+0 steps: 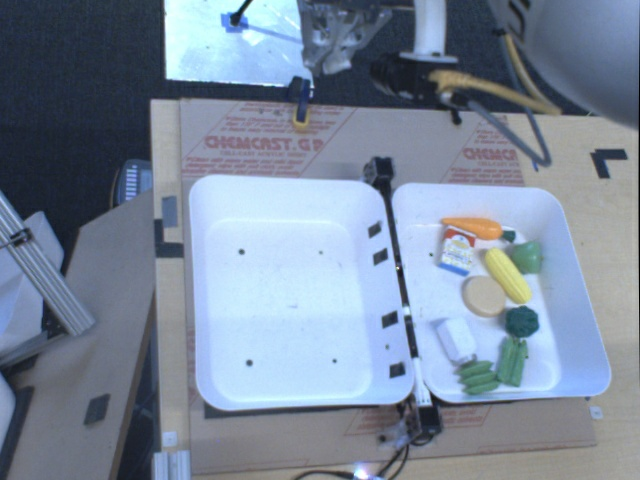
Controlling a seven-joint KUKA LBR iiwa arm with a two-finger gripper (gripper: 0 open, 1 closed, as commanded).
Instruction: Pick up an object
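1. The left bin (290,298) sits on the worktop (560,158) with nothing for the arm to take; its white floor shows a few dark dots.
2. The end effector (330,53) hangs high beyond the far edge of the worktop, above the left bin's far right corner and well apart from every object. I cannot tell its state from here.
3. All the candidates lie in the right bin (575,268). Along its far edge lies an orange carrot (472,227), with a small white carton (457,250) touching it just nearer.
4. Toward the near edge sit a white block (456,339) and green bean pods (478,376); these look like light, stiff plastic toys.
5. Mid-bin lies a tan disc (483,296), flat and probably hard to pinch, touching a yellow corn cob (507,275).
6. I judge the corn cob the best pick: rigid, light, a little slick. Take it across its narrow middle.
7. Toward the right wall are a green pepper (528,257) and broccoli (521,320), rounder and likelier to roll.
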